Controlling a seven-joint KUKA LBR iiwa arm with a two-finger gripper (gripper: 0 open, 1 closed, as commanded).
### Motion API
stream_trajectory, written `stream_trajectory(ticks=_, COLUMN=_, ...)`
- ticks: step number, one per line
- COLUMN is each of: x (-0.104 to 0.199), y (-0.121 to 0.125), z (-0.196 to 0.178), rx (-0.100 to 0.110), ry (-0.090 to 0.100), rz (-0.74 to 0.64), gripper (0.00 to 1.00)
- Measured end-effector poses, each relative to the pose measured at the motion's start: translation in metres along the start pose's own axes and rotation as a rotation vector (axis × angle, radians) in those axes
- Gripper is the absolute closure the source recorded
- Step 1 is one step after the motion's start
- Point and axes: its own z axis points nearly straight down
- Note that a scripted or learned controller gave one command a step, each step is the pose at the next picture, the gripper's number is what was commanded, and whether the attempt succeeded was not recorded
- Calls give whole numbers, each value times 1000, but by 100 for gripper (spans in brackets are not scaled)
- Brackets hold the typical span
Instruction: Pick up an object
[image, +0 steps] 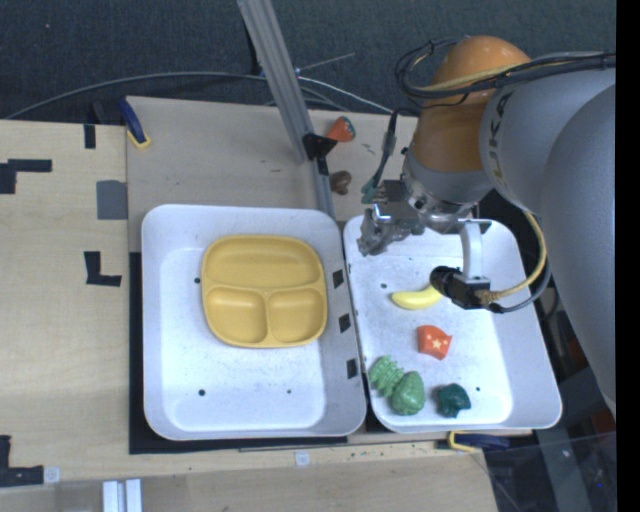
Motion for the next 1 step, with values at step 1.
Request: stream_trajectory(ticks=1, x=56, y=11, z=9, rx=1, ry=0, rz=-1, gripper=100)
